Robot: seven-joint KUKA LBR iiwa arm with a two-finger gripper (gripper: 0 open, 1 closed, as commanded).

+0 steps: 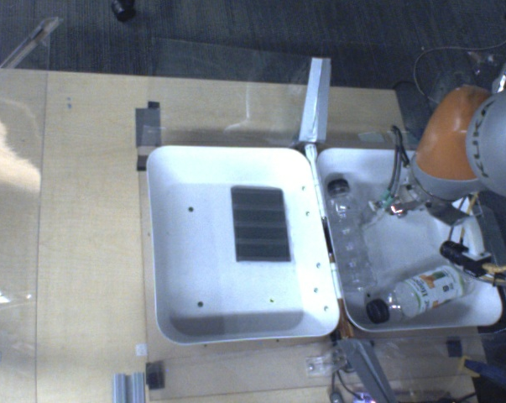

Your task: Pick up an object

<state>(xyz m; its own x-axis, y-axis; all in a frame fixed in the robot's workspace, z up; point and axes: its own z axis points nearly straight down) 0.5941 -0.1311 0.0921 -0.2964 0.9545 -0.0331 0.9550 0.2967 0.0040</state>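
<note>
In the right bin (487, 313) lie two bottles. A clear bottle (346, 233) with a dark cap stretches along the bin's left wall. A labelled bottle (425, 290) with a black cap rests on its side near the front wall. My gripper (393, 205) is low over the middle of the right bin, under the orange band (448, 137) of the arm, just right of the clear bottle's upper end. Nothing visibly hangs from it. A dark ribbed rectangular pad (260, 223) lies flat in the middle of the left bin (177, 309).
A grey metal post (315, 99) stands at the back between the bins. Cables and a black and yellow clip (466, 260) hang at the right bin's right side. A clear panel covers the bench at left.
</note>
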